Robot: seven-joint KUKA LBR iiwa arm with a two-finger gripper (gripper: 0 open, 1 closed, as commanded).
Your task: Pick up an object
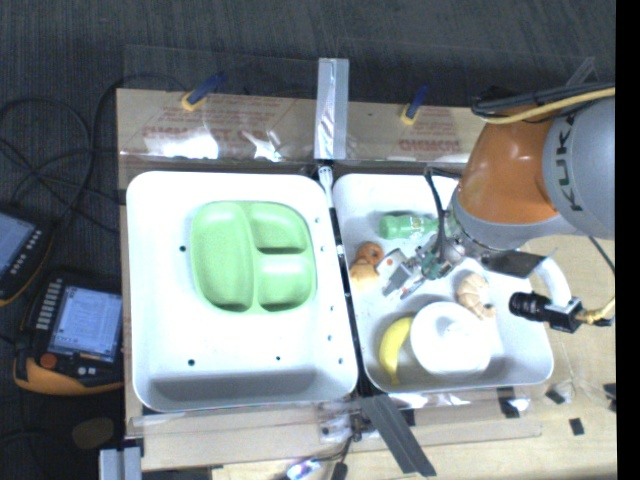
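My gripper point(401, 273) hangs low over the middle of the right bin point(530, 368), reaching in from the right under the orange-banded wrist. Its fingers point(391, 264) stand open and hold nothing. Just left of them lies a small orange and tan object point(366, 259). A green bottle-like object point(404, 225) lies behind the gripper. To the gripper's right rests a tan shell-shaped piece point(472, 291). Nearer the front sit a white round container point(452, 340) and a yellow banana point(393, 348) touching its left side.
The left bin point(160, 368) holds a green divided tray point(252, 255). A ridge where the two bins meet point(340, 288) runs close to the orange object. The arm's body point(520, 183) overhangs the right bin's far right corner, with a black cable fitting point(545, 306) beside it.
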